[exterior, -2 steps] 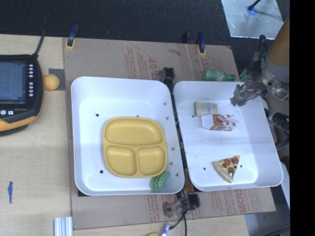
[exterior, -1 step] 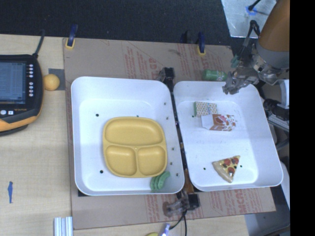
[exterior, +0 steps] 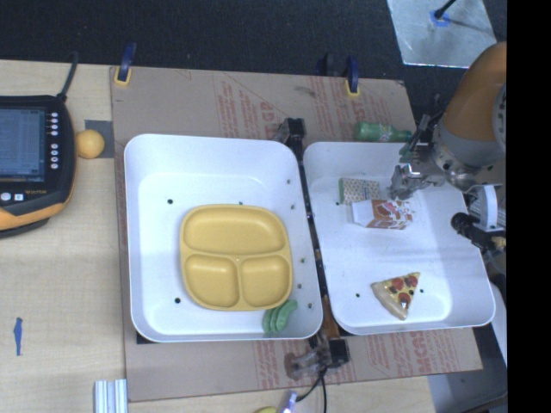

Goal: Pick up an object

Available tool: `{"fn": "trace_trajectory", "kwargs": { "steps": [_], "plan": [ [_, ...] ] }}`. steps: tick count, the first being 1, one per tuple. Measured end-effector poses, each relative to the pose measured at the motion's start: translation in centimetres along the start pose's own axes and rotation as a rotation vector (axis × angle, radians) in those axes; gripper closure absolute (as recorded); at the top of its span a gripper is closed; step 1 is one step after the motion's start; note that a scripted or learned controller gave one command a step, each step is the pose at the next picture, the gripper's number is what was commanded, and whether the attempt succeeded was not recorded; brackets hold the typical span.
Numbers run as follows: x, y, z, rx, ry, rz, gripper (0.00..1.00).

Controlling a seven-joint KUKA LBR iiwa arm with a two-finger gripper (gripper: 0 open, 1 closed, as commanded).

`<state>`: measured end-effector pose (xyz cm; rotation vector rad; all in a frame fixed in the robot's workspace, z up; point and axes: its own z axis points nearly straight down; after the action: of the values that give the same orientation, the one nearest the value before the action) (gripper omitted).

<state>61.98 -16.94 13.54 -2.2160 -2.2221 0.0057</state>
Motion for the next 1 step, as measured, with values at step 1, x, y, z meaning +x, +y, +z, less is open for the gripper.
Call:
{"fn": "trace_trajectory", "kwargs": {
  "steps": [1],
  "plan": [
    [1.66, -2.72, -2.70, -0.001, 0.000, 0.000, 1.00]
  ]
}}
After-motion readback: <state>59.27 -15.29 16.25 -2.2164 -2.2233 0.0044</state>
